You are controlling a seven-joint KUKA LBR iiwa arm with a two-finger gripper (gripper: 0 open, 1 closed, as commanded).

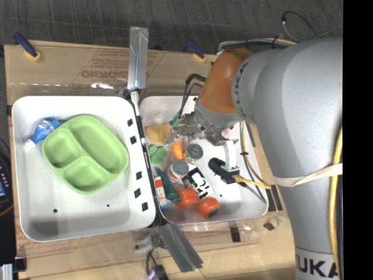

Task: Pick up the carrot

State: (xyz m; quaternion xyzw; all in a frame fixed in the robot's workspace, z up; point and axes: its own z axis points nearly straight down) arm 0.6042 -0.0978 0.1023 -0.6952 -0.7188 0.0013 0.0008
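The carrot (178, 150) is a small orange piece in the upper middle of the right bin (254, 198), among several other items. My gripper (184, 130) hangs low over that bin, just above the carrot and slightly to its right, below the orange band of the wrist (220, 89). The wrist body hides much of the gripper, and I cannot tell whether it touches the carrot.
Around the carrot lie a yellow item (157, 134), a green ridged item (156, 154), a small can (178, 169), a black-and-white block (199, 183) and two red-orange items (187, 198). The left bin (35, 214) holds a green divided plate (86, 151) and a blue item (44, 128).
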